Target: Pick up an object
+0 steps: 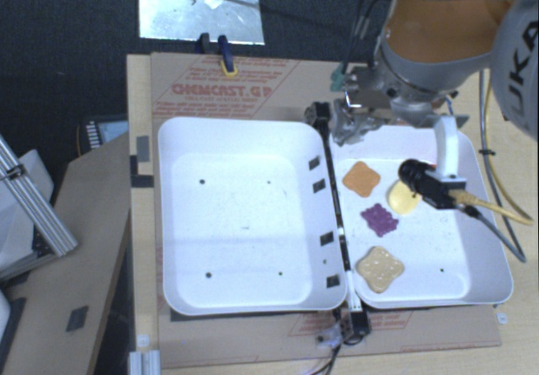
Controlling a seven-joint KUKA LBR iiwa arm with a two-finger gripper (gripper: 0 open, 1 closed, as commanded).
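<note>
Spanning the frame's middle, bench (pixel 143 196): it carried two shallow white bins side by side on brown cardboard.
Arm (pixel 455 19): it reached in from the upper right, its orange band over the right bin's far edge.
Left bin (pixel 244 213): it sat left of the black clips joining the pair.
Right bin (pixel 455 268): it held four small items.
Hand (pixel 349 125): it hung at the right bin's far left corner, apart from all four items; whether it was clenched or released could not be told.
Tan toast-shaped piece (pixel 381 269): it lay nearest the front wall.
Orange piece (pixel 361 179): it lay closest to the hand.
Purple piece (pixel 379 218): it lay between the orange and the tan ones.
Yellow piece (pixel 402 198): it lay right of the orange one, partly under a black fitting.
</note>
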